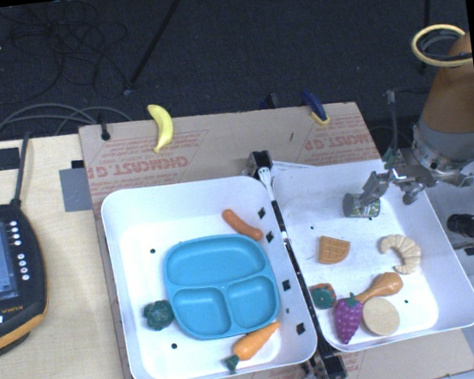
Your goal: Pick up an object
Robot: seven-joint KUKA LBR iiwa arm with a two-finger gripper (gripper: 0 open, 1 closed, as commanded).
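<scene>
Arm reaching in from three o'clock, jaws [364, 204] low over the right bin [457, 285].

I see the grey arm [449, 126] entering at the right edge, its orange band up at two o'clock, wrist angled down toward nine o'clock; the jaws sit at the bin's upper middle, and I cannot tell whether they are released or clenched; nothing shows between them. Below them, toward six o'clock, lies the waffle piece [333, 250]; the croissant [401, 253] sits at four o'clock from the jaws; the grapes [347, 317], a wooden-looking drumstick [380, 287] and a round biscuit [380, 317] crowd the bin's lower edge. In the left bin [127, 242] rests a blue tray [219, 284], a sausage [242, 224] at its one o'clock, a carrot [255, 343] at six.
</scene>
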